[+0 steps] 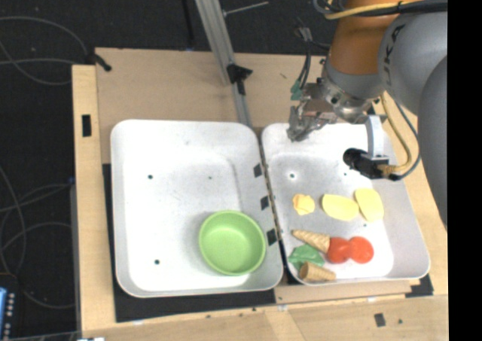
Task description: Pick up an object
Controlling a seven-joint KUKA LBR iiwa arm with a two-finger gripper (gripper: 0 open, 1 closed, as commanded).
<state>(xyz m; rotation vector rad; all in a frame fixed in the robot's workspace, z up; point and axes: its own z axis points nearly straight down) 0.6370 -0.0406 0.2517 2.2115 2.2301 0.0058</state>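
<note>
Arm (392, 31) reached in from the right, orange band uppermost, wrist angled down over the far edge of the right bin (399, 257). Gripper (300, 130) sat at that bin's far-left corner, close to the divider between the two bins; whether it was spread or pressed together could not be told at this slant, and nothing was seen pinched in it.

Candidate objects all lay in the near half of the right bin, well apart from the gripper:
- small yellow piece (303, 203), nearest the divider
- larger yellow piece (340, 207), just beside it to the right
- third yellow piece (369, 204), touching or nearly touching the second
- red tomato-like object (351, 250), near the front wall
- ice-cream-cone toy (312, 239), lying on its side left of the red object
- green piece (305, 254) below that cone
- second cone (316, 272) against the front wall

Left bin (151, 151) held a green bowl (232, 242), upright, in its near-right corner
</note>
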